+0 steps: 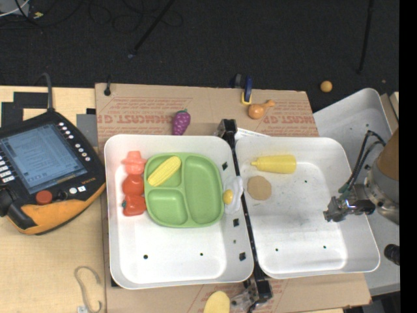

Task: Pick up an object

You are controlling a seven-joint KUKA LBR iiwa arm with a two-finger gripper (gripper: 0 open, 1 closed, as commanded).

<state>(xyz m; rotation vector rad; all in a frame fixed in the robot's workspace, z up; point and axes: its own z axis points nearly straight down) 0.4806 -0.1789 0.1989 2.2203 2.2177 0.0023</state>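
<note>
1. Gripper [337, 208] at the right edge of the right bin [326, 253], low over the white floor, dark and small against the grey wrist; fingers too blurred and too small to tell whether open or closed, nothing visible between them.
2. Yellow bottle [275, 164] lying on its side in the right bin's upper left part, cap end pointing left, well apart from the gripper.
3. Tan round disc [259, 188] just below the bottle, near the bin's left wall.
4. Left bin [163, 253] alongside, sharing the middle divide, bearing a green divided tray [199, 201] in its upper half.
5. Corn cob [163, 170], yellow, resting tilted in the tray's upper left compartment.
6. Red and pink toy pieces [133, 184] stacked just left of the tray, touching its edge.
7. Small yellow piece [228, 197] at the tray's right rim, against the divide between bins.
8. Outside the bins, on the cardboard sheet [143, 113]: purple grapes [180, 122] above the left bin, an orange pear-shaped toy [258, 109] further right, a yellow lemon-like object [217, 301] at the bottom edge.
9. Teach pendant [45, 168] with screen and orange casing on the bench to the far left.
</note>
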